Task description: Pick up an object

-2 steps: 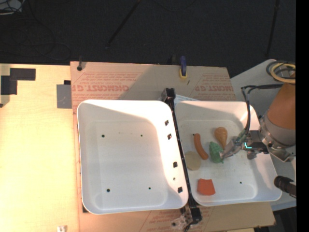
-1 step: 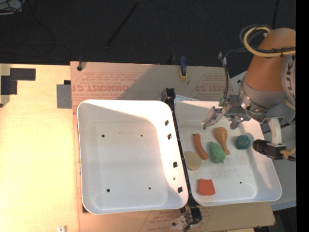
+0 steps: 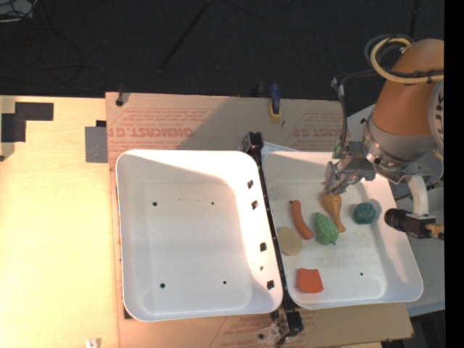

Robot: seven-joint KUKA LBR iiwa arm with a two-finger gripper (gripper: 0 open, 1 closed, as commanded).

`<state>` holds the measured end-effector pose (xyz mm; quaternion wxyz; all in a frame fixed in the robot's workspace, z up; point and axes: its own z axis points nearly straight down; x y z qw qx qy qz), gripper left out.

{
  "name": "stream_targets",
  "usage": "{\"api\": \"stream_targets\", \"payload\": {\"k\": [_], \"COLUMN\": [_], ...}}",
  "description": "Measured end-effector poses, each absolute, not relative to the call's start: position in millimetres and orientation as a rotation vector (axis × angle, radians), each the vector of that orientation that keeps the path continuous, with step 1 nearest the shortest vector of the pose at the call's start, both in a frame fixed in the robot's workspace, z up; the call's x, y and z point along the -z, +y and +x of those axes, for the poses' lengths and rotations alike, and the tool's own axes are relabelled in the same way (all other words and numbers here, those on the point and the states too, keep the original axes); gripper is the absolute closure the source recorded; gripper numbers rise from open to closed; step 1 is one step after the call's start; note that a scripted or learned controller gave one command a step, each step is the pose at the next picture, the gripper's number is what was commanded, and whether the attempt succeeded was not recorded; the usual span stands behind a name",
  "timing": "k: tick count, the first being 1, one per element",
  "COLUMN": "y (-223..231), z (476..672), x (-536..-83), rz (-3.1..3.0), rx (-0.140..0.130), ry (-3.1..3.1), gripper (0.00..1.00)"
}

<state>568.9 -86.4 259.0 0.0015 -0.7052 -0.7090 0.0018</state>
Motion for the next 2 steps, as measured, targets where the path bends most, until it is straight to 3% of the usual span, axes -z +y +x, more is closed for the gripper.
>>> {"api": "stream_targets", "payload": {"k": [1, 2], "y": [-104.7, -220.1], "z": [469.3, 475.4], "x": [-154.9, -251.5], "rz": [-2.216, -2.238], "rx": [-0.018, -0.003], "ry": [-2.204, -2.220], "gripper": [1.00, 1.00]}}
